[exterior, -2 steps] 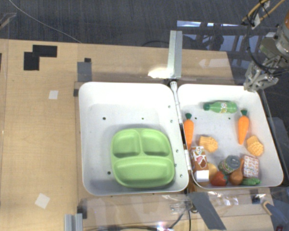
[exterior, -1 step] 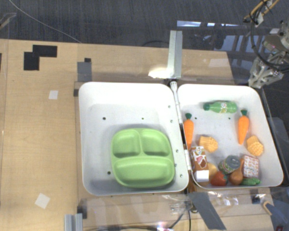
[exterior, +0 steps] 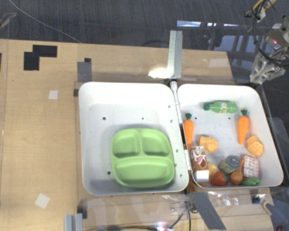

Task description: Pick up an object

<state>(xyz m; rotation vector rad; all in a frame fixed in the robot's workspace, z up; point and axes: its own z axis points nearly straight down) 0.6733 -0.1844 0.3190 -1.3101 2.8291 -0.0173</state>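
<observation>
The right bin (exterior: 260, 97) holds several toy foods. A green bottle (exterior: 220, 107) lies near its back. One carrot (exterior: 188, 129) rests by the left wall and another carrot (exterior: 243, 128) toward the right. Near the front sit a yellow waffle piece (exterior: 208, 143), an orange biscuit (exterior: 254, 146), a small carton (exterior: 198, 159), a can (exterior: 229, 164), a pink box (exterior: 250, 166) and a tomato (exterior: 219, 178). My gripper (exterior: 267, 75) hangs above the bench just beyond the bin's back right corner, open, with nothing between its fingers.
The left bin (exterior: 101, 105) holds a green divided plate (exterior: 143, 158) near its front. A metal post (exterior: 175, 57) stands behind the seam between the bins. Cables (exterior: 265, 4) loop above the wrist at the top right.
</observation>
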